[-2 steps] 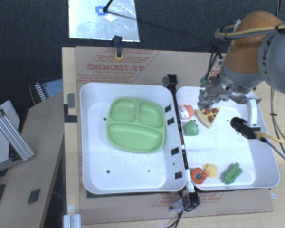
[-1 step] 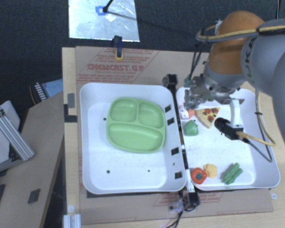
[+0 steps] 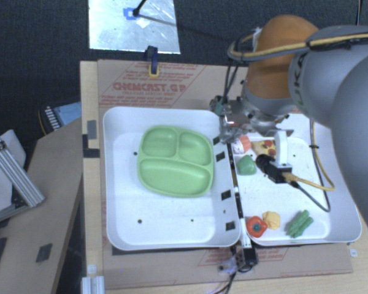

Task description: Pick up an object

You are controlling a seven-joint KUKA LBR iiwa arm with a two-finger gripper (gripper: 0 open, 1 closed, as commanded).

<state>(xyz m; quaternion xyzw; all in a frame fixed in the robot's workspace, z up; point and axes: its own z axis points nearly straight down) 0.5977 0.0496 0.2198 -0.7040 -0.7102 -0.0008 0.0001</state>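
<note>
Arm (image 3: 331, 72) hiding gripper's (image 3: 253, 147) state, cannot tell, green toy (image 3: 246, 165) partly covered

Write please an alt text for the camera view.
A grey robot arm lowers its claw into the right white bin, among small toy foods: a tomato, green beans. The left white bin holds a green divided plate.

Robotics lab bench, test rig.
A grey arm (image 3: 331, 72) is mounted over two white bins (image 3: 122, 225) set on a labelled board (image 3: 150, 86); dark carpet, aluminium framing (image 3: 9, 170) and loose cabling (image 3: 306, 185) are seen around it.
</note>
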